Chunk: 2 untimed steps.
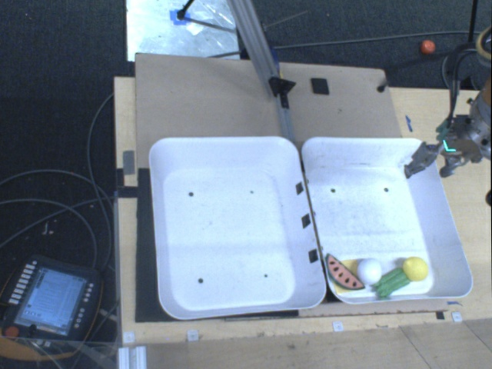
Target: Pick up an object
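The watermelon slice [345,274] lies in the right bin's [453,241] near edge, beside a white ball [370,270]. It looks light, stiff, flat; I'd pinch across its faces. My gripper [432,164] hangs open, empty, over the far right rim.
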Available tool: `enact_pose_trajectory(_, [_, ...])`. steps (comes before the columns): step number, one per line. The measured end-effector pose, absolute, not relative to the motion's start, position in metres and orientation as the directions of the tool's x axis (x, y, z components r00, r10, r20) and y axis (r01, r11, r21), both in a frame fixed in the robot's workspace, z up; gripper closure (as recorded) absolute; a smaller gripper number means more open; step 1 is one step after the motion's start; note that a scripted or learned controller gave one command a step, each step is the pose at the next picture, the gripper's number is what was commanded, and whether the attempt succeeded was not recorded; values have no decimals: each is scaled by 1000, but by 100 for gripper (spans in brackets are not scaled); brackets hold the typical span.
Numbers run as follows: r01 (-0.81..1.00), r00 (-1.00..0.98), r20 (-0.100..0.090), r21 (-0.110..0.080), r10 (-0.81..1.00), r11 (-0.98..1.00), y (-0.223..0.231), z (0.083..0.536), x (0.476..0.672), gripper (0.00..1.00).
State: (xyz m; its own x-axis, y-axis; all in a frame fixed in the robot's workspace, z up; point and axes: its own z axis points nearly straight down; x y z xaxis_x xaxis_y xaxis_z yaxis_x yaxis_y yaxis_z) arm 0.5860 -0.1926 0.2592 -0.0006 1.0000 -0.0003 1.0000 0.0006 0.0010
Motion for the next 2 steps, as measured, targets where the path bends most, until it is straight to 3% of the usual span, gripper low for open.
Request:
enact_pose_trajectory(1, [1000,-1,0,1,1000,1,-193,259,586,0])
enact_pose_trajectory(2, [1000,-1,1,-2,1000,1,-187,216,585,0])
